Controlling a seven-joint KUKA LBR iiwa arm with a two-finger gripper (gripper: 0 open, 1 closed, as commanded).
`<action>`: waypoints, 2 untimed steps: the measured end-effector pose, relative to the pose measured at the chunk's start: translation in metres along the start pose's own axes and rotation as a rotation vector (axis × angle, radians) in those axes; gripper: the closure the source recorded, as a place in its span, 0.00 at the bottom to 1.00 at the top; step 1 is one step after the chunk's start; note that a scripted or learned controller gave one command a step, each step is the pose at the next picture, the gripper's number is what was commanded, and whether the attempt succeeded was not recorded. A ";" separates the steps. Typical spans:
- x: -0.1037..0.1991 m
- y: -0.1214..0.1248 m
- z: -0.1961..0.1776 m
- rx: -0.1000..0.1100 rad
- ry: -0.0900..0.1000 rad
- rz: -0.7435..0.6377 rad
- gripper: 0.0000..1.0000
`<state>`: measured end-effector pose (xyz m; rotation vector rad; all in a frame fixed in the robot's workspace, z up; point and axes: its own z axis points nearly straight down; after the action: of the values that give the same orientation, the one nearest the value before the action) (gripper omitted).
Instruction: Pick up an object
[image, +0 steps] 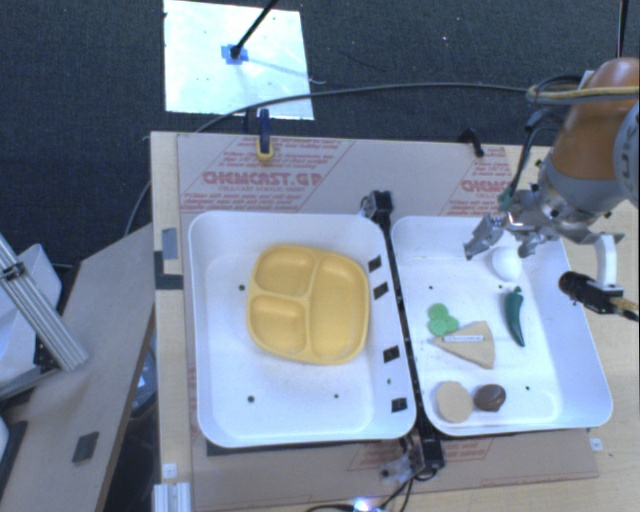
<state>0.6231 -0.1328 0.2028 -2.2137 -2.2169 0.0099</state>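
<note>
My gripper (505, 240) hovers over the back of the right bin (580, 400), its two fingers spread apart and open. A white egg-shaped object (507, 265) lies just below and between the fingertips, resting on the bin floor and not clamped. Further forward are a green chili pepper (515, 316), green round pieces (441, 321), a tan wedge with a white label (470, 347), a round tan biscuit (454, 402) and a dark brown round piece (489, 397).
The left bin (225, 400) holds a yellow divided plate (308, 303). A black divider with clips (392, 300) runs between the bins. The arm's grey and orange wrist (590, 140) reaches in from the right, with a black fitting (590, 290) over the right bin's edge.
</note>
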 end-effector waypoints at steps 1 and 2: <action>0.000 0.003 -0.007 -0.012 -0.002 -0.002 0.00; 0.003 0.002 0.055 -0.009 -0.001 -0.001 0.00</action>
<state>0.6241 -0.1297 0.1479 -2.2182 -2.2227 0.0017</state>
